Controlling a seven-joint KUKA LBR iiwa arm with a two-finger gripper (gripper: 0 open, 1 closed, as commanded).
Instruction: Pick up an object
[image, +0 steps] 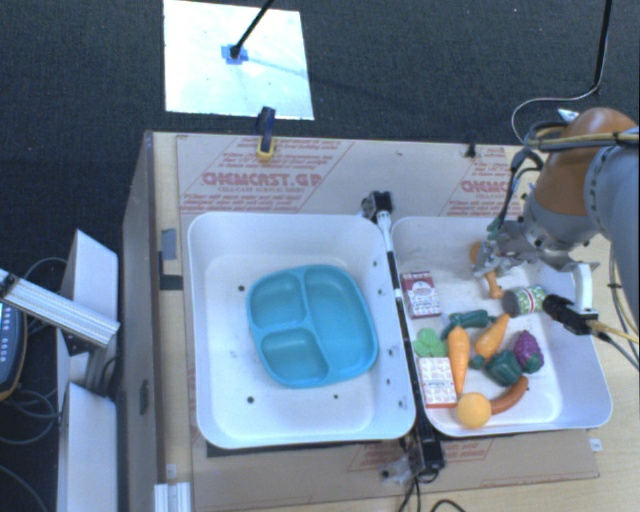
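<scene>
My gripper (493, 262) hangs over the back of the right bin (590, 405), on the grey arm with its orange band (585, 135). A small orange piece (493, 288) lies right under it; whether it is gripped is unclear. Just right of that lies a small tin with a green label (524, 299). Toy foods crowd the bin's middle: a carrot (458, 355), an orange pepper (491, 336), a purple eggplant (527, 351), a green pepper (503, 367), an orange ball (473, 410) and a red box (421, 293).
The left bin (215, 300) holds a blue divided plate (312, 325). A second red-and-white box (436, 381) lies by the divider between the bins (398, 300). Cables run along the right bin's far right side (600, 330).
</scene>
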